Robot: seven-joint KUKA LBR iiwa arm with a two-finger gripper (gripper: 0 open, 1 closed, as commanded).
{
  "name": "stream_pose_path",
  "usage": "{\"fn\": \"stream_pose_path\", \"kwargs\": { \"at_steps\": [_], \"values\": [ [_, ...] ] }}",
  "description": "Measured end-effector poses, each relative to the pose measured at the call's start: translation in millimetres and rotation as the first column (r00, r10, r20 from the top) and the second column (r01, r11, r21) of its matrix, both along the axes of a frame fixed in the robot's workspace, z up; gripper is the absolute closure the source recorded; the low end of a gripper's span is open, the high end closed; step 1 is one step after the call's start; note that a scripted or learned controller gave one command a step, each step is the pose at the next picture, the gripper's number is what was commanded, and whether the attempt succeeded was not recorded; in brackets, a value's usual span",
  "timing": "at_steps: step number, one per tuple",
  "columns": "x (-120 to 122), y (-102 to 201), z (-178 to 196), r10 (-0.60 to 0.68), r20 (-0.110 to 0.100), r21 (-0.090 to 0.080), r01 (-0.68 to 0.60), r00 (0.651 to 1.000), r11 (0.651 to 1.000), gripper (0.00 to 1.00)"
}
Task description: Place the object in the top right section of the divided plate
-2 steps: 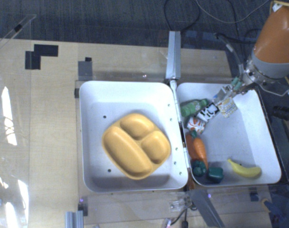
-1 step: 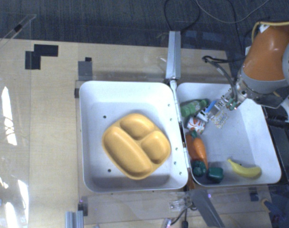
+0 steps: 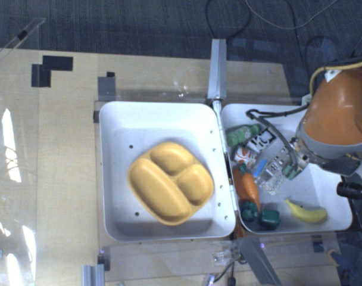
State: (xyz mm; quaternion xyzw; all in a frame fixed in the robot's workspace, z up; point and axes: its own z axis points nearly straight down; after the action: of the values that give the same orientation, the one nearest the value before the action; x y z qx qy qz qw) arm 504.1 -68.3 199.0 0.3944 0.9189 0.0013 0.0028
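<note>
A: What is lying nearest the front edge of the bench (image 3: pixel 56 159)?

B: In the right bin (image 3: pixel 330 189), along its front wall, a dark green toy (image 3: pixel 259 214) is sitting at the left corner and a banana (image 3: pixel 306 211) is lying to its right. Just behind the green toy, a carrot (image 3: pixel 247 186) is resting against the bin's left wall.

A: And the left bin (image 3: pixel 118 159)?

B: It is holding the yellow divided plate (image 3: pixel 171 182), turned at a slant, with one long section and two smaller ones. Nothing is lying in any of them.

A: Where are the jaws (image 3: pixel 269 174) sitting?

B: They are hanging low in the right bin, just right of the carrot and behind the green toy, with the banana well off to their right. Whether they are clenched or released I cannot tell; the metal and blue parts are blurring together there.

A: Which thing is the task's own?

B: I cannot tell; nothing is showing between the jaws, and every object is lying in the right bin, apart from the plate.

A: Any writing?

B: A small red and white packet (image 3: pixel 245 155) and a black and white one (image 3: pixel 261 139) are lying behind the jaws, but their print is too small to read. A green bottle (image 3: pixel 242 135) is lying farther back, near the rear wall. Beyond the bins, black cables (image 3: pixel 270 8) are looping over the dark floor (image 3: pixel 109 16).
</note>
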Motion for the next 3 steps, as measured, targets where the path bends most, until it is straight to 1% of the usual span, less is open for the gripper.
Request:
{"fn": "stream_pose_path", "kwargs": {
  "at_steps": [1, 2, 3],
  "values": [
    [-15.8, 93.8, 31.8, -0.232, 0.0, 0.002, 0.232, 0.973, 0.973, 1.0],
    [-16.5, 161.8, 24.2, -0.212, -0.002, 0.002, 0.212, 0.977, 0.977, 1.0],
    [26.8, 187.1, -1.5, -0.301, -0.005, 0.001, 0.301, 0.954, 0.954, 1.0]
  ]
}}
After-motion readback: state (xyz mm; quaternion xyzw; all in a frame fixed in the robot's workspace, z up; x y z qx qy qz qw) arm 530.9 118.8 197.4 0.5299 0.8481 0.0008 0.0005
